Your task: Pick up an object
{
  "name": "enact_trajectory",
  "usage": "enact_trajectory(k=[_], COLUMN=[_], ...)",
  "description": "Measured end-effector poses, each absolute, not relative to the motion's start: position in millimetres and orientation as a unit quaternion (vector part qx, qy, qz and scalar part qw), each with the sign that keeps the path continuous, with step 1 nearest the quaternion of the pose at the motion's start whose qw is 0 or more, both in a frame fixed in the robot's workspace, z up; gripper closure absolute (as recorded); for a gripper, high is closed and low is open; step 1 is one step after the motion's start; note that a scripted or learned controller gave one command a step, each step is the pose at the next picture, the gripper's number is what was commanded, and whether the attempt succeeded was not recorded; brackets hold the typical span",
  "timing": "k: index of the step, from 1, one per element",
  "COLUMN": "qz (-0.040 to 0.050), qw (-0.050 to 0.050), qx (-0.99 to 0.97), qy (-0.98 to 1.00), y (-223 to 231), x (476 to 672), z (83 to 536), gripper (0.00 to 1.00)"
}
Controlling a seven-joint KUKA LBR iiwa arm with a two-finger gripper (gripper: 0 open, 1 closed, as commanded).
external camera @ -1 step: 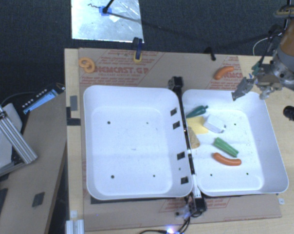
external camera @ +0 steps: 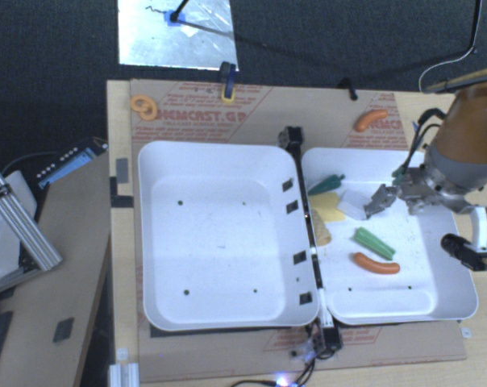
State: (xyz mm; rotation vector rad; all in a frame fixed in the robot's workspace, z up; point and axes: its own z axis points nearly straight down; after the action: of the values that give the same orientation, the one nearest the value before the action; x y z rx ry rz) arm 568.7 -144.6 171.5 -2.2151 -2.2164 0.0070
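Gripper (external camera: pixel 378 202), its 2 fingers' state indiscernible, poised over the right bin (external camera: pixel 449 297) beside a pale flat piece (external camera: pixel 353 202), with a green object (external camera: pixel 374 243) and an orange sausage (external camera: pixel 376 264) lying nearer the front.

- A single fixed camera sits high above the tan cardboard-topped desk (external camera: pixel 251 103), looking down at a slant.
- It stands far enough back to take in both shallow white plastic bins, left (external camera: pixel 219 232) and right (external camera: pixel 413 297), plus dark carpet floor (external camera: pixel 50 55) beyond the desk's far edge.
- The grey arm with its orange band (external camera: pixel 469 127) enters from the right edge.
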Motion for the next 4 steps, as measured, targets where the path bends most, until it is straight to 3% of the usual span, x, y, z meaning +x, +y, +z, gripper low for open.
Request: enact_trajectory(k=[1, 2, 3, 4], qz=[0.0020, -0.0002, -0.0016, -0.0059], qw=[0.005, 0.002, -0.001, -0.004], qx=[-0.707, -0.705, -0.706, -0.702], qy=[-0.707, -0.709, -0.708, -0.712], y=[-120.1, -80.6, -82.9, 7.8], x=[499.6, 487.3, 489.3, 562.5], z=[112.7, 82.7, 94.9, 190.4], gripper=[0.00, 0.00, 1.00, 1.00])
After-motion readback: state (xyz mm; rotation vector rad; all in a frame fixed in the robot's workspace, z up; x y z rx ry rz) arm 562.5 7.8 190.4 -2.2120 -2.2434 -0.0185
